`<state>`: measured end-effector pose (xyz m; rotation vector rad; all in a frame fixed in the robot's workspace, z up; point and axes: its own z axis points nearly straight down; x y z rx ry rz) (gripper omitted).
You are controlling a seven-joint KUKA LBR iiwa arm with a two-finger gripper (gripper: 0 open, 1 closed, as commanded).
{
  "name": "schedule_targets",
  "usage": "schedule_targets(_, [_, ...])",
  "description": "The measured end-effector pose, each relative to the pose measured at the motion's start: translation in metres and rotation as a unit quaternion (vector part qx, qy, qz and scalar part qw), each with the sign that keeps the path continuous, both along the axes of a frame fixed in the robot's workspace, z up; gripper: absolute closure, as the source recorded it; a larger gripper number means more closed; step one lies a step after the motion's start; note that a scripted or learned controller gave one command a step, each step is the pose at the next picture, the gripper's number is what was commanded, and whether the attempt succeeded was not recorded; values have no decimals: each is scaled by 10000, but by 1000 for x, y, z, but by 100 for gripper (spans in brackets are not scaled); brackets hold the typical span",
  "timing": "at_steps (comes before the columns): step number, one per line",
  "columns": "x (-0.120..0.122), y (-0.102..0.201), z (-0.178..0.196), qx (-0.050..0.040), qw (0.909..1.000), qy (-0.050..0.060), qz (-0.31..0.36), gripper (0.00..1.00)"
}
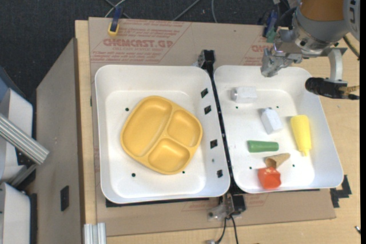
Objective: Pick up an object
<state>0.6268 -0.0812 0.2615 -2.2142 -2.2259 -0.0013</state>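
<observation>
The right bin [323, 123] holds several small objects: a white block [245, 94] at the back, a pale grey block [271, 120], a yellow bottle-like piece [301, 133], a green cylinder [262, 146], a tan wedge [279, 160] and a red piece [270, 178] at the front. My gripper [271, 67] hangs over the back rim of the right bin, beyond and to the right of the white block, apart from every object. I see nothing held in it.
The left bin [108, 123] holds a yellow divided plate [162, 134]. A black divider [214, 117] with clips runs between the bins. A black part [325, 87] sticks in over the right bin's far right rim. Cables lie on the dark floor behind the bench.
</observation>
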Motion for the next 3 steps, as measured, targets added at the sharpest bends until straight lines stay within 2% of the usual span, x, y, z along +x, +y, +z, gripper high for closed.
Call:
schedule_targets(2, [-13, 112, -29, 2, 10000, 15, 6, 100])
schedule_targets(3, [-15, 161, -30, -2, 10000, -1, 0, 100])
